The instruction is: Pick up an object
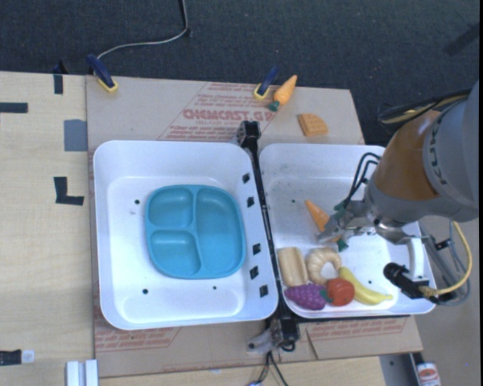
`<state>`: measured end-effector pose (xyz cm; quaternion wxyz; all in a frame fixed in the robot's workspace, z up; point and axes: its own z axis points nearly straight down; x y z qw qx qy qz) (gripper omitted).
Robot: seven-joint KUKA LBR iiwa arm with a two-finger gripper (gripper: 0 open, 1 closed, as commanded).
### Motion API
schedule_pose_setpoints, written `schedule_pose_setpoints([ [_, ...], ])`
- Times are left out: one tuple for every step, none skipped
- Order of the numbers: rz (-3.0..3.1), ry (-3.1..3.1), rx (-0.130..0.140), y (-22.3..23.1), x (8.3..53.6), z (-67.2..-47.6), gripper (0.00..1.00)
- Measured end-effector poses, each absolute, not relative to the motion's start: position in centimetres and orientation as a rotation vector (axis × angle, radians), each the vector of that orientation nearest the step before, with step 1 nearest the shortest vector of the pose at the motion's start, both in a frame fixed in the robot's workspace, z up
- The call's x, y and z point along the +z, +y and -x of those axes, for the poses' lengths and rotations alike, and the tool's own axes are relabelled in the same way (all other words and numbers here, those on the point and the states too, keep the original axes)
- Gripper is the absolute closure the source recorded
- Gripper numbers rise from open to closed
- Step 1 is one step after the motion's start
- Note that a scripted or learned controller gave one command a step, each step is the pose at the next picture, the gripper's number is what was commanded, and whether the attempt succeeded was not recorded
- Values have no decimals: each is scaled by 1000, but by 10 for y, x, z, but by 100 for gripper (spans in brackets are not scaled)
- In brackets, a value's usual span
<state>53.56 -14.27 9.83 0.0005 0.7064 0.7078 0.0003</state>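
Judging from above, I see my tool [335, 233] low in the right-hand shallow white bin [306, 158], just beside the small orange plastic carrot [316, 213], nothing lifted yet; its grip state I cannot tell.

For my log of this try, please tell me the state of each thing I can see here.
gripper: low in the right bin, above the food pile
carrot: loose, beside the gripper
croissant: lying in the pile
banana: lying at the front wall
blue tray: flat in the left bin
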Motion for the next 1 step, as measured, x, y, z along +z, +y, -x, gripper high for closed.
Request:
schedule_pose_setpoints([
  [-2220,2225,0,-70,184,-511,100],
])
